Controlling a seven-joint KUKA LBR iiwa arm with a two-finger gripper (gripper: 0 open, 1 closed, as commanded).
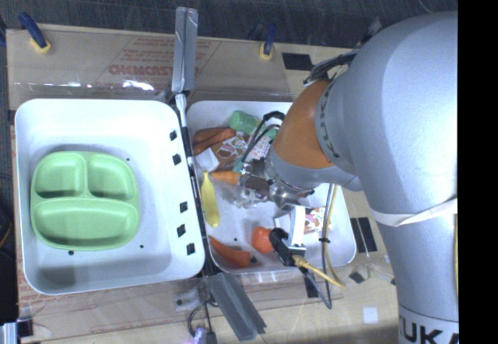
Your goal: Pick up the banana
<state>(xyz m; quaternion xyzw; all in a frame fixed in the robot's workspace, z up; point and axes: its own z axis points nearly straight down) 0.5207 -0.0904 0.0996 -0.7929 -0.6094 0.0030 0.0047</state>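
Camera view of a robot arm [389, 124] reaching into the right bin [342, 257].
Its gripper [253, 183] hovers mid-bin; finger state cannot be told. Just beside it, the banana [209, 201] lies along the bin's left edge. Left bin [47, 113] carries a green tray [84, 199].

arm [405, 124] hides right bin [233, 276], jaws unclear

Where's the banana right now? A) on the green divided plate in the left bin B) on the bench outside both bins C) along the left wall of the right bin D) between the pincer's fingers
C: the banana lies lengthwise against the left wall of the right bin, beside the divider, apart from the pincer and well away from the green plate in the left bin.
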